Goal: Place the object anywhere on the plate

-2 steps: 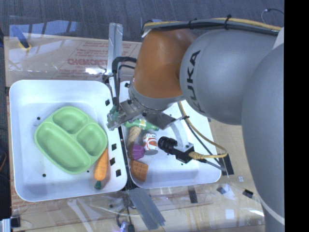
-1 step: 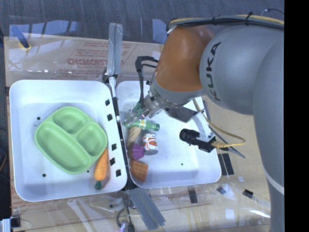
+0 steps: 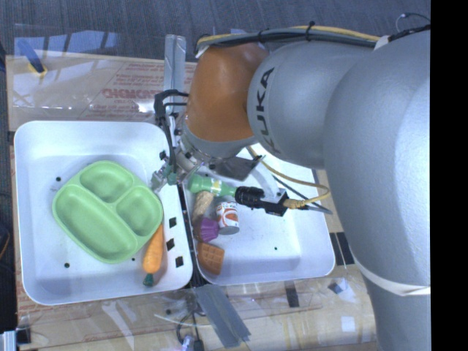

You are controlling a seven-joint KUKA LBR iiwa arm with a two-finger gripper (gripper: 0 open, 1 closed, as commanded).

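The grey arm (image 3: 344,115) reaches in from the right and covers much of the right bin (image 3: 292,258), its orange band (image 3: 223,93) hanging above the rim shared by the two bins. Below the band the gripper (image 3: 170,172) sits at that shared rim, near the upper right corner of the left bin (image 3: 33,196); whether it is spread or closed I cannot tell, and nothing is visibly caught in it. The green plate (image 3: 107,209), divided into three compartments, lies in the middle of the left bin. A toy carrot (image 3: 153,253) lies in the same bin just beside the plate's lower right edge, on the bin floor rather than on the plate, its green top pointing toward the bottom rim. In the right bin, a cluster of small items lies close to the left wall: a green-capped bottle-like piece (image 3: 208,186), a small white can with a red label (image 3: 228,216), a purple toy (image 3: 208,229) and a brown waffle-like block (image 3: 210,257). A black cable connector (image 3: 257,198) hangs from the arm above them.
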